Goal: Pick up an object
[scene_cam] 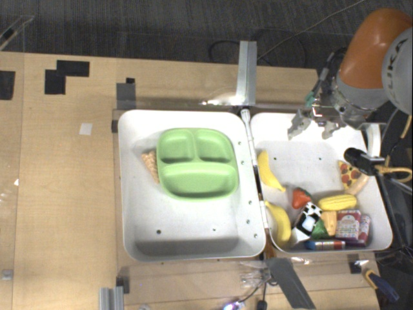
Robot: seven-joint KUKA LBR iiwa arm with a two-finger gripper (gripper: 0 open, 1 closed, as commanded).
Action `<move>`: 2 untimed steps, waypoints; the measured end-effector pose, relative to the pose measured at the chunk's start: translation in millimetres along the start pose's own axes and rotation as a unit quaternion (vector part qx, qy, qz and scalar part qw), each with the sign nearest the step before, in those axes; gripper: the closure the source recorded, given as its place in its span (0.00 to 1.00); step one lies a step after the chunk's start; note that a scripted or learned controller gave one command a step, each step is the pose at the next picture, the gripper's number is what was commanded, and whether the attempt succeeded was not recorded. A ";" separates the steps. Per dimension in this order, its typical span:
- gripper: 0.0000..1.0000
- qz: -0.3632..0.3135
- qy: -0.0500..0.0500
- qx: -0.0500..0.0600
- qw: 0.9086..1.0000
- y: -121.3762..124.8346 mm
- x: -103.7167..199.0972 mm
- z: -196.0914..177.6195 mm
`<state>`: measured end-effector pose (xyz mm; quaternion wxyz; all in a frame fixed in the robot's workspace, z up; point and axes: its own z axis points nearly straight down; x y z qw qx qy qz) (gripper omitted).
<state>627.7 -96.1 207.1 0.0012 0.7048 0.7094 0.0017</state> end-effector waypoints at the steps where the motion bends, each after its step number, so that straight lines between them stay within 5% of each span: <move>1: 0.00 0.084 0.000 -0.001 0.996 42.6 46.1 20.8; 2: 0.00 0.249 0.000 -0.001 0.969 28.7 63.5 -42.8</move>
